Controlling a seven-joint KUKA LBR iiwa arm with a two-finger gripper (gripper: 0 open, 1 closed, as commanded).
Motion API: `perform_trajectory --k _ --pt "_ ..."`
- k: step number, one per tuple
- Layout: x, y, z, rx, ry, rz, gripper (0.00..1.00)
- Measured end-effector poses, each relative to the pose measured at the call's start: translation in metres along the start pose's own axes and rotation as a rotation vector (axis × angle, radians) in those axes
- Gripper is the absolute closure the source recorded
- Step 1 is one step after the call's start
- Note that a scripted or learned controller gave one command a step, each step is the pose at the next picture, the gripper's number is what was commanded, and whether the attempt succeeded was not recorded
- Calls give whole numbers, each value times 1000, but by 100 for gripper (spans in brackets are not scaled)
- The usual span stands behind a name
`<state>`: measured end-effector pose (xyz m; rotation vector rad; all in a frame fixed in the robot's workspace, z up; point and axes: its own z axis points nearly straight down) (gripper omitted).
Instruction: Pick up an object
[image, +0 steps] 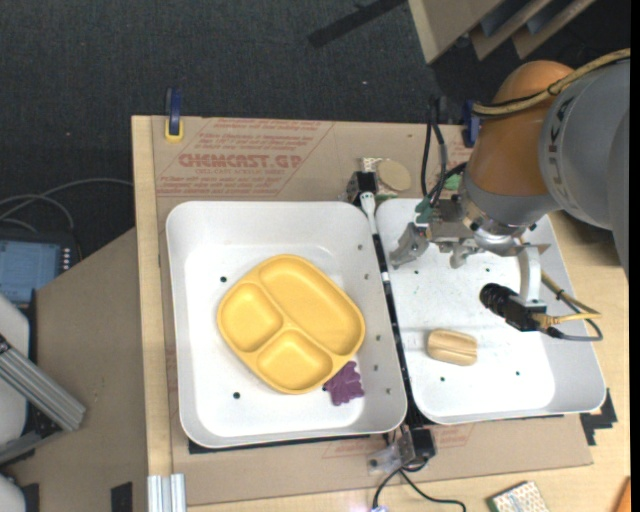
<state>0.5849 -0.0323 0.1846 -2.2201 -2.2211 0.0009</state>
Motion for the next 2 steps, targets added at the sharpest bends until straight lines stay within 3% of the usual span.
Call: perform_trajectory --k 1,2 --pt "-67 22 105 3 -2 6 0" --pt "-59 62 99 -7 -2 -1 0"
